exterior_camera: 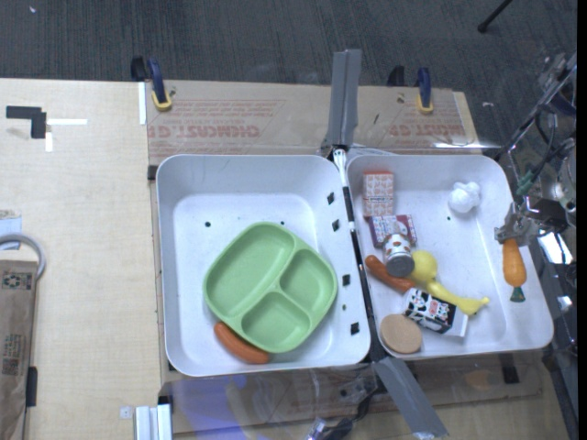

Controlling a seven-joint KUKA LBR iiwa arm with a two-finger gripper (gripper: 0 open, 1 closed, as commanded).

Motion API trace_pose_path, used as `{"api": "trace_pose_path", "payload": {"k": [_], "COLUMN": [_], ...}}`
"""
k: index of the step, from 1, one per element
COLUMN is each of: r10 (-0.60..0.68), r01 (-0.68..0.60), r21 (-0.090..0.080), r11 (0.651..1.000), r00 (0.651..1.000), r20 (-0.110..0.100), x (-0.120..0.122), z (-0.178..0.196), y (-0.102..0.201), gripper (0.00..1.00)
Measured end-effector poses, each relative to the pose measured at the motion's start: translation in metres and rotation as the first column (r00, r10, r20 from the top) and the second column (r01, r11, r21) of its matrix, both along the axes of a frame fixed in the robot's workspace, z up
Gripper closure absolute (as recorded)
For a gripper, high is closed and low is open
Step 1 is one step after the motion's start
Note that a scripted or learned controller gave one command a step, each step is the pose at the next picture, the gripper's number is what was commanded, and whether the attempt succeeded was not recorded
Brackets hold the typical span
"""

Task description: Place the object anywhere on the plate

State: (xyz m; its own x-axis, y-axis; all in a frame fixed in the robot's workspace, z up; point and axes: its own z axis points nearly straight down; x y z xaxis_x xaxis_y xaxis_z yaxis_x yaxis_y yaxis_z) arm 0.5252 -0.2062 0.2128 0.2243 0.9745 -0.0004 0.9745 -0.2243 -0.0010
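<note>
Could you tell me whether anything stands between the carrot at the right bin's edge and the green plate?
Yes: between the carrot and the green plate lie the right bin's clutter, including a banana and small can, and both bins' adjoining walls.

Orange sausage [242, 344] under plate's edge, small can [399, 258], cookie [401, 335], banana [442, 285], white ball [465, 197]

Two bins side by side, as I am seeing them from here.

The plate [271, 287] is lying in the left bin [174, 246], a sausage [242, 344] tucked against its near edge; the right bin [486, 177] is holding boxes [379, 193] at the back, a banana [440, 287] nearer the front; a carrot [514, 266] is sitting by its right wall.
</note>
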Motion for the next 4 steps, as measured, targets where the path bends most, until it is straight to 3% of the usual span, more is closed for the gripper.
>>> {"api": "trace_pose_path", "payload": {"k": [1, 2, 3, 4], "r10": [0.15, 0.214, 0.38, 0.578], "r01": [-0.15, -0.214, -0.38, -0.578], "r21": [0.001, -0.001, 0.0, 0.001], "r11": [0.989, 0.977, 0.925, 0.816], "r00": [0.989, 0.977, 0.925, 0.816], "r20": [-0.003, 0.005, 0.0, -0.001], "x": [-0.036, -0.046, -0.027, -0.022], "z": [-0.026, -0.12, -0.022, -0.022], "y": [0.075, 0.112, 0.175, 0.236], "gripper": [1.0, 1.0, 1.0, 1.0]}}
